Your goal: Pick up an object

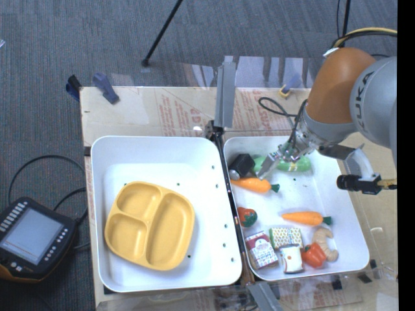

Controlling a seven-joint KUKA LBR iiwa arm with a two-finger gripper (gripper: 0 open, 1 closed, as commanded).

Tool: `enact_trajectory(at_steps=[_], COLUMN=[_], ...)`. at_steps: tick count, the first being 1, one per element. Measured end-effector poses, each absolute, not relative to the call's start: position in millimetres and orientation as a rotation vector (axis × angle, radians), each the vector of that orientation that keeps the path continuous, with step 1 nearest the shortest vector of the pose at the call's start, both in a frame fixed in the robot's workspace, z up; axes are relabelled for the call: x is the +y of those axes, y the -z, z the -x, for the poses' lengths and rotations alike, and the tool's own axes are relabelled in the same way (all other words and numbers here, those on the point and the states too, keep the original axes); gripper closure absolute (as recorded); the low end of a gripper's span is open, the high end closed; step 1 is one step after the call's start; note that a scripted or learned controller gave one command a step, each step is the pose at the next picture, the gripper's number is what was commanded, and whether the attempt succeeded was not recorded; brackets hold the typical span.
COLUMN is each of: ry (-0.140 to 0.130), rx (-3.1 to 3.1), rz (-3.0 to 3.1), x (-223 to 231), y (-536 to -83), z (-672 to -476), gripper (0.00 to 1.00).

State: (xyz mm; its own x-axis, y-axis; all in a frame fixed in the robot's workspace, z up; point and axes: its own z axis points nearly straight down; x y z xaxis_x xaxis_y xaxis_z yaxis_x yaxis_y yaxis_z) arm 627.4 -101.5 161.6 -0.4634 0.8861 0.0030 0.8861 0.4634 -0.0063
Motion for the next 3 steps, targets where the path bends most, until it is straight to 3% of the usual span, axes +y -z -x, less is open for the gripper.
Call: enact_trajectory(at_steps=[1,2,3], ry=[-0.006,-0.005,0.001], rx=[-2.749,-2.514,-2.482], rz=[1.5,1.87,1.926], x=[-85.2,-126.4,-159.5], y=[-83.7,-93.0,-140.5], z=[-568.0,-517.0,-596.4], gripper=[0.0,0.0,0.0])
